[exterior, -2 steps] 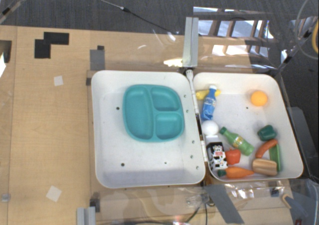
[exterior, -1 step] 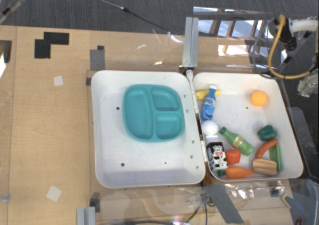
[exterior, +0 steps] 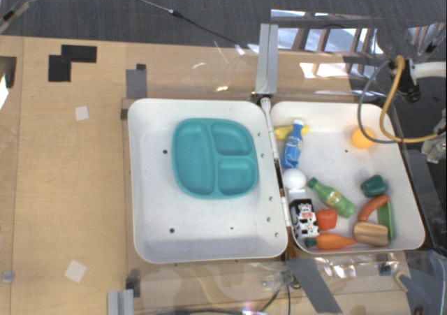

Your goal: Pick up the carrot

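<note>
One carrot (exterior: 336, 241) | touching bread roll (exterior: 371, 234), red block (exterior: 326, 219) | gripper state unclear

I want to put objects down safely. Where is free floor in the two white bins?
In the left white bin, bare floor rings the teal divided plate, widest below it. In the right white bin, the middle between the blue bottle and orange ball is bare. Its lower part, around the orange carrot, is crowded.

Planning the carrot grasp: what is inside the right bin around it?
The carrot lies at the right bin's near edge, beside a red piece, black-and-white carton and bread roll. Anything beneath them is hidden.
</note>
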You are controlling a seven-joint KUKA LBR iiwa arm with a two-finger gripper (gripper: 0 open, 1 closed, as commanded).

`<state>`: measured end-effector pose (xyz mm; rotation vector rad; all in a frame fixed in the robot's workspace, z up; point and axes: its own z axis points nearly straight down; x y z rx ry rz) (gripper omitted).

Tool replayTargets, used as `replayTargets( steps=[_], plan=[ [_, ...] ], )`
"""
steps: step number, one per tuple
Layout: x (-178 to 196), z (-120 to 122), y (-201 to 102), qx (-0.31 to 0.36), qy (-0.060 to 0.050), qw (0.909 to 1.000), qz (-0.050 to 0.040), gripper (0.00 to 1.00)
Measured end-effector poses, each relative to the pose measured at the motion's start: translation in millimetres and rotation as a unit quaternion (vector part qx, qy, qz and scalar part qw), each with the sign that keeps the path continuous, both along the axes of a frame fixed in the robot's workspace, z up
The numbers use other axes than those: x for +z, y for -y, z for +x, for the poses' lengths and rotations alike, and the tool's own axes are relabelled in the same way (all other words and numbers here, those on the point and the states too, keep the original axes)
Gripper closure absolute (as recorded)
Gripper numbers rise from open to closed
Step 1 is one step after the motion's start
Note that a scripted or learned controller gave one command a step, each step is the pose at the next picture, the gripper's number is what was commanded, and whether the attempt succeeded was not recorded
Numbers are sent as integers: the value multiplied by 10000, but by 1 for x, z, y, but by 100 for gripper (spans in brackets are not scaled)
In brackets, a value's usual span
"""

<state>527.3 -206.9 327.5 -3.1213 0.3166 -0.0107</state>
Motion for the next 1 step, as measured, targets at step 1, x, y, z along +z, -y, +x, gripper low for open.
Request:
replayTargets(
  steps=[1],
  plan=[
    [52,-10,0,-6,39,10000,-3,100]
  ],
)
